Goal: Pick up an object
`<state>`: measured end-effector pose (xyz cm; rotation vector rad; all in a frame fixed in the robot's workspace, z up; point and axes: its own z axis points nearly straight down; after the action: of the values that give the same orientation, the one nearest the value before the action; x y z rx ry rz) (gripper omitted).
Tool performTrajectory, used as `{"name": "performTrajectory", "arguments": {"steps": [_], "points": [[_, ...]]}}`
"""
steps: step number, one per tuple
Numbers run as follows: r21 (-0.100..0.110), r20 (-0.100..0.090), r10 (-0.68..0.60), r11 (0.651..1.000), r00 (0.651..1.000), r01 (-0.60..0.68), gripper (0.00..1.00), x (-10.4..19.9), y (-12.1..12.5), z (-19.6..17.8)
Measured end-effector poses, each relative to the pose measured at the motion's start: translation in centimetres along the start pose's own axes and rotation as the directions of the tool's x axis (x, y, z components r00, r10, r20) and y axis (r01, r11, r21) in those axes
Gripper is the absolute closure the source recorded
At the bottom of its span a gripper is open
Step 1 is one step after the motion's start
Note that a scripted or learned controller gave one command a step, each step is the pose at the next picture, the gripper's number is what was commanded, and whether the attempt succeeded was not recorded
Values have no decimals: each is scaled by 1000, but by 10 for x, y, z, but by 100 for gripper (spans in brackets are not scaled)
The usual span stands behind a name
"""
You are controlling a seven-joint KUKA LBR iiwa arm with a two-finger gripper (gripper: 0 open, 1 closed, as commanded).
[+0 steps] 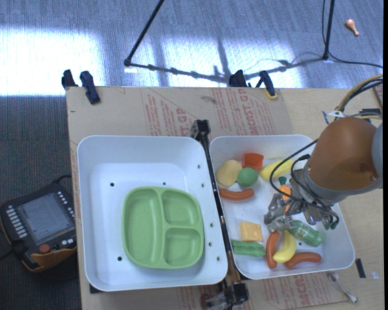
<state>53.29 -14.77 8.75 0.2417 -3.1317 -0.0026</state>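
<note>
Orange wrist band (344,154), uppermost | left bin (103,166): green divided plate (162,227) | right bin (346,250): toy foods, green bottle (306,232) touching gripper (281,215) | finger state: cannot tell

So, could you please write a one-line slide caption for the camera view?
KUKA arm's gripper lowered among toy foods in the right bin; green divided plate in the left bin.
</note>
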Motion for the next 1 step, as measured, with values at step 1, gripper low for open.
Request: {"name": "performTrajectory", "arguments": {"steps": [1], "points": [[0,0,1,1000,1000,-1,0,0,0,0]]}}
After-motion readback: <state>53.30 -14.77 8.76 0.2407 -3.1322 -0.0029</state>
